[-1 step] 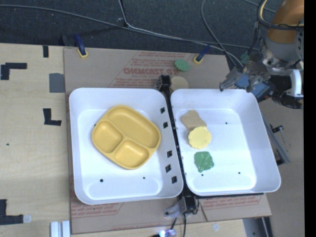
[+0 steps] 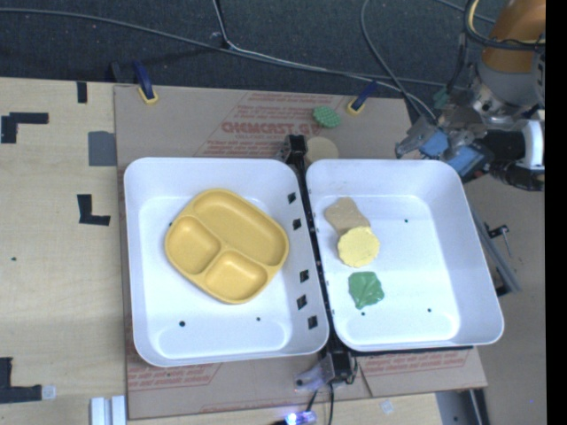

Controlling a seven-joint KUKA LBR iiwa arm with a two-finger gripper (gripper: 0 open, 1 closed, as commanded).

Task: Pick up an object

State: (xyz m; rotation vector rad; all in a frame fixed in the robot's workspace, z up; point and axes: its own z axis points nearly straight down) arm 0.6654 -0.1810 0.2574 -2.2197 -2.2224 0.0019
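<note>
The bench is a light wooden surface carrying a brown cardboard sheet, on which two shallow white bins sit side by side, their inner rims touching along the centre line.

The left bin holds one item: a yellow divided plate with three compartments. It lies flat, rotated at a slant, roughly central in that bin.

The right bin holds three small items grouped near its left wall. A tan piece lies farthest from the camera. A yellow round piece lies directly below it in the view, overlapping or touching its lower edge. A green piece lies just below the yellow one, slightly apart from it.

The arm enters at the upper right, with its orange band above the grey wrist. The gripper sits outside the right bin, above that bin's far right corner and well apart from all three small items. It appears as a cluster of grey and blue parts; at this angle the fingers cannot be separated clearly, so it is not possible to tell how far open they are. No object is visible between them.

A small green item rests on the cardboard beyond the bins, near the centre line. Two blue-and-yellow clamps hold the cardboard's far edge. Dark cables run across the dark surface behind the bench.
</note>
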